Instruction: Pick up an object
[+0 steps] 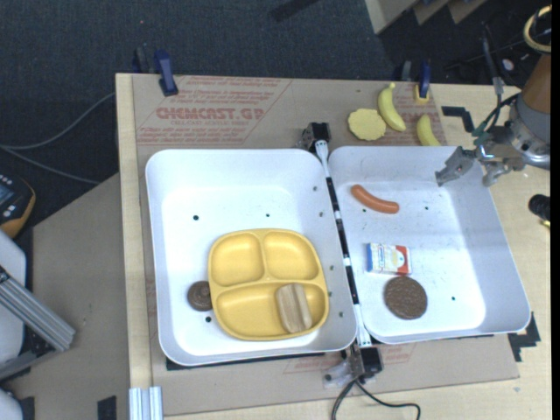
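At the upper right of the frame, the claw hangs over the far right corner of the right-hand bin, its two grey fingers spread apart with nothing between them.

Nearest to it, down and to the left in the same bin, lies a toy sausage, slanting across the white floor. It looks light, smooth and round, likely to roll or slip; a grip across its middle, squarely over its narrow width, seems the safest hold.

Further toward the lower edge sits a small flat packet, and just below it a dark brown cookie. Both lie flat against the floor and appear thin, offering little edge for the fingers.

Across the divide, the left-hand bin carries a yellow divided plate with a slice of bread in its lower right compartment, and a second dark disc touching or just beside the plate's left rim.

On the bench beyond the bins rest two toy bananas and a yellow round piece.
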You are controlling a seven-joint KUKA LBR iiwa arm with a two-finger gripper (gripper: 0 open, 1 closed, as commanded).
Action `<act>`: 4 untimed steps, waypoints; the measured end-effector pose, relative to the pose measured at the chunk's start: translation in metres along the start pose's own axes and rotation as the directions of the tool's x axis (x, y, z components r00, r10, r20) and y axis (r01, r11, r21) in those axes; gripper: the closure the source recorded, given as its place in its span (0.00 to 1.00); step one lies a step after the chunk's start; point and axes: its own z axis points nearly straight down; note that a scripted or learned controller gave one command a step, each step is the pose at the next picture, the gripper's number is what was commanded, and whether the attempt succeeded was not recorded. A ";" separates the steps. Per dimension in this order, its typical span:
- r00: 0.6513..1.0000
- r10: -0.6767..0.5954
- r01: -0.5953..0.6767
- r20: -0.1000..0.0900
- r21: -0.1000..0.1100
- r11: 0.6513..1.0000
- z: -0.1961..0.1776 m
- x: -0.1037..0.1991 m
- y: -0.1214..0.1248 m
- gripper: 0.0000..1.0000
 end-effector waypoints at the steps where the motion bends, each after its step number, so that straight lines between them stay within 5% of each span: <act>1: 1.000 -0.004 0.004 -0.002 0.003 1.000 0.106 0.059 0.019 0.00; 2: 1.000 -0.003 0.003 -0.002 0.004 1.000 0.102 0.121 0.002 0.00; 3: 1.000 -0.002 0.002 -0.001 0.000 1.000 0.091 0.119 0.003 1.00; 4: 1.000 -0.001 0.001 -0.001 0.001 1.000 0.092 0.119 0.003 0.00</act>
